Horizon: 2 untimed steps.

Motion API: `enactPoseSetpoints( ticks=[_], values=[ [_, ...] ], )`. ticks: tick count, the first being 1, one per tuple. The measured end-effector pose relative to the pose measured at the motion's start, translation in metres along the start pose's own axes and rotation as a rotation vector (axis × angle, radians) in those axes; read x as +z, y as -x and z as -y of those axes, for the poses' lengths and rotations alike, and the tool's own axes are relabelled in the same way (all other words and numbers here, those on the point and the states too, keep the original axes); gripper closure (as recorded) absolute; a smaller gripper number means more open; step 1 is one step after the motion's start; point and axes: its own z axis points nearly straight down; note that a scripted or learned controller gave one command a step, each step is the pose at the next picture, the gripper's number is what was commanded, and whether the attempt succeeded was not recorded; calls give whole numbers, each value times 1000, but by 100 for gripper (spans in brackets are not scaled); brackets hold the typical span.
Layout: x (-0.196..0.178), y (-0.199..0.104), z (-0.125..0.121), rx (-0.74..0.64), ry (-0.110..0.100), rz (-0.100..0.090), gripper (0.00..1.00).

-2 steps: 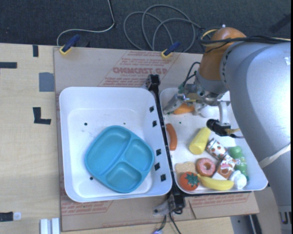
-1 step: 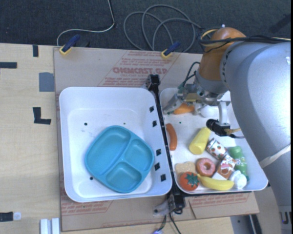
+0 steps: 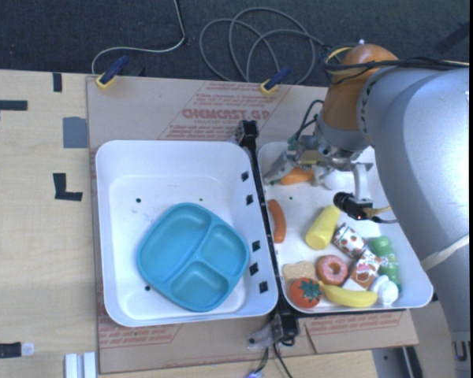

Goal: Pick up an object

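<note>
My gripper (image 3: 299, 176) is low over the far end of the right bin (image 3: 414, 270), open. An orange toy (image 3: 296, 177) lies on the bin floor between the spread fingers (image 3: 274, 170), and no finger visibly presses on it. Nearer in the same bin lie a red sausage (image 3: 277, 220), a yellow cylinder (image 3: 322, 227), a pink donut (image 3: 332, 270), a tomato (image 3: 305, 292) and a banana (image 3: 348, 295). The grey arm with its orange band (image 3: 355, 93) covers the bin's right side.
The left bin (image 3: 114, 172) holds a blue compartment plate (image 3: 193, 256). A black divider clip (image 3: 247, 135) sits where the bins meet. A small can (image 3: 349, 239), a green toy (image 3: 382, 250) and a cracker (image 3: 299, 272) crowd the right bin's near end. Cables loop on the dark floor behind.
</note>
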Motion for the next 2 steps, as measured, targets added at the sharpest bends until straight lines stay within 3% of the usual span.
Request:
enactPoseSetpoints(
  ticks=[1, 2],
  values=[
    [0, -1, 0, 0, 0, 2, 0],
    [-7, -1, 3, 3, -15, 0, 100]
  ],
)
